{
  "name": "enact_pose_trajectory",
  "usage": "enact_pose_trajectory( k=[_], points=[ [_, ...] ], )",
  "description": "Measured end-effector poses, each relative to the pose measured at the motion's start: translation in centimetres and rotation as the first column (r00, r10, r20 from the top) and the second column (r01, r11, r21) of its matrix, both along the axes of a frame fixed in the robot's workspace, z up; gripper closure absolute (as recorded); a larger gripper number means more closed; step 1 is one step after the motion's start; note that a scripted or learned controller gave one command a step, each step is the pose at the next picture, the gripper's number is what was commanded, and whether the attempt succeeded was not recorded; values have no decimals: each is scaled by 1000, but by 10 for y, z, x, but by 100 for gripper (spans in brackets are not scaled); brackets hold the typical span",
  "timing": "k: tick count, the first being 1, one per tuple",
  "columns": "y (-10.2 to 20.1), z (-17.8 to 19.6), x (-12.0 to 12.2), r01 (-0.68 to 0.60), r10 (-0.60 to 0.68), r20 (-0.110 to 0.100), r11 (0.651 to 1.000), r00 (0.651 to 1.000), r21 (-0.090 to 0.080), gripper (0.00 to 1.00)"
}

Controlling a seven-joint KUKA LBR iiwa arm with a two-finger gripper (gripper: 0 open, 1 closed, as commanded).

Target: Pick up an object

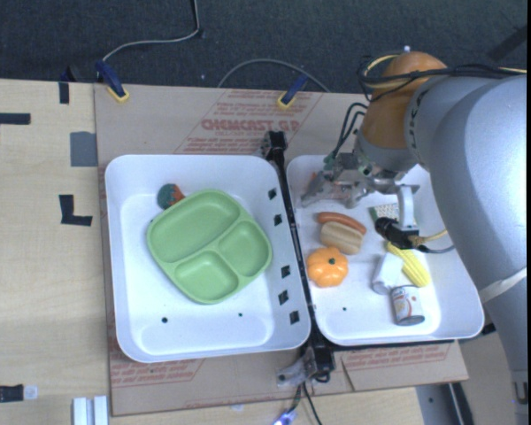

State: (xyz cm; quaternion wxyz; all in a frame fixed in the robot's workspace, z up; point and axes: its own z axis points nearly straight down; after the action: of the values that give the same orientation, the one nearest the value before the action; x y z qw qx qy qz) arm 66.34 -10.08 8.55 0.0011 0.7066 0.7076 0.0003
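Gripper (323,187), grip state unclear, hangs over right bin (451,321) above hot dog (341,230), pumpkin (327,267), corn (411,265), can (405,305).

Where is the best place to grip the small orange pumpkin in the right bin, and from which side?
Probably from straight above, closing across the round body of the small orange pumpkin along the bin's length: the hot dog toy crowds its far side.

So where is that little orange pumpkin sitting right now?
The pumpkin sits in the right bin, close to its left wall, just below the hot dog and to the left of the corn.
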Motion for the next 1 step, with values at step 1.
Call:
enact_pose_trajectory(
  k=[1],
  points=[
    [2, 0, -21, 0, 0, 0, 1000, 1000, -1, 0]
  ],
)
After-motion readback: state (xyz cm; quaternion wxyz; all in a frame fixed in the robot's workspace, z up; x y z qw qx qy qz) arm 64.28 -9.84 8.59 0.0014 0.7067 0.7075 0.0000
